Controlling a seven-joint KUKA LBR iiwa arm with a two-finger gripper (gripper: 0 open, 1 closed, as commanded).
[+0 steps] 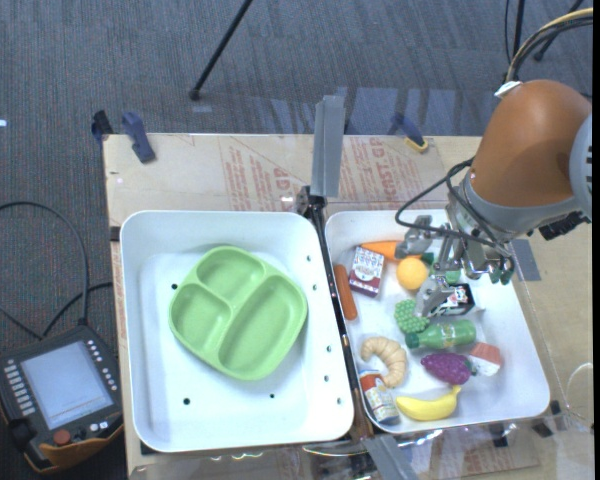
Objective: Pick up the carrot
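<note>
1. Nearest the camera, along the front edge of the right bin (pixel 525 313), lie a banana (pixel 428 404), a small bottle (pixel 380 400), a purple toy (pixel 447 368) and a croissant (pixel 385 356).
2. Slightly farther back sit a green bottle (pixel 442 335), a red-and-white box (pixel 367 270) and a yellow ball (pixel 412 273).
3. To the left, the other bin (pixel 140 268) holds a green divided plate (pixel 239 309).
4. My gripper (pixel 442 288) hangs low over the middle of the right bin, just beside the yellow ball. I cannot tell whether my fingers are open or closed; toys crowd around them.
5. The carrot (pixel 383 249) lies toward the back of the right bin, partly hidden between the box and the ball, apart from my gripper.
6. I judge the pick not yet done: the carrot rests in the bin, so reaching, grasping and lifting all remain.
</note>
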